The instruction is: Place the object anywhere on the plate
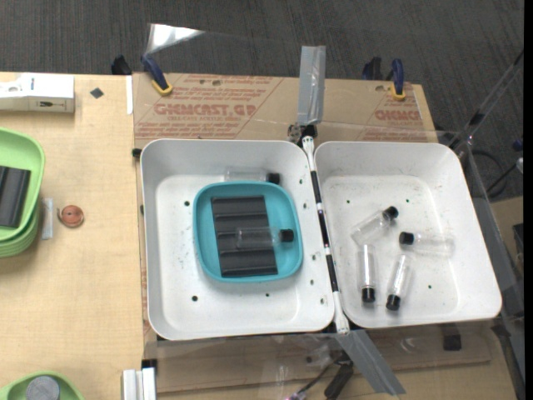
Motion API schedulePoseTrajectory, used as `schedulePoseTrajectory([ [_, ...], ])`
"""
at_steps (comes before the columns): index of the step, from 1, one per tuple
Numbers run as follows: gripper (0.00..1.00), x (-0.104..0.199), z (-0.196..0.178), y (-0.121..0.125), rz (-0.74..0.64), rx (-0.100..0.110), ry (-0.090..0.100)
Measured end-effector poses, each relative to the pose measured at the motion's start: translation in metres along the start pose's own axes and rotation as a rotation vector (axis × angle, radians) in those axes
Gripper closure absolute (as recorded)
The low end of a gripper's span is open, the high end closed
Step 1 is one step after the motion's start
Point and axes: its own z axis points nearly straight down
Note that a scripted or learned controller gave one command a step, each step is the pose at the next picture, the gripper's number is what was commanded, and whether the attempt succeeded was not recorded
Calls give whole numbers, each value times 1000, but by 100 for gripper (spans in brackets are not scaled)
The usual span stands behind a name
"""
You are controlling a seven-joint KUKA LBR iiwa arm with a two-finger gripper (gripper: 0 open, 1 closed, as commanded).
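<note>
Vial (250, 237) lies on the teal plate (206, 215) in the left bin (162, 223).

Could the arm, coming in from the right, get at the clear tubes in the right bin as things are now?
Probably yes. The tubes lie loose on the floor of the right bin, open from above, with nothing over them. Two tubes cross near the middle, which may make a clean grip harder.

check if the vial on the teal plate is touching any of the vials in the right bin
Apart. The camera view shows the vial on the plate in the left bin; the other vials lie beyond the bins' walls.
</note>
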Motion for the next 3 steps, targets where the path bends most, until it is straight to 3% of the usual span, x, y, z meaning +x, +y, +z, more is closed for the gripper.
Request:
schedulePoseTrajectory([
  [1, 0, 0, 0, 0, 0, 0, 0],
  [2, 0, 18, 0, -33, 44, 0, 1],
  [3, 0, 18, 0, -33, 44, 0, 1],
])
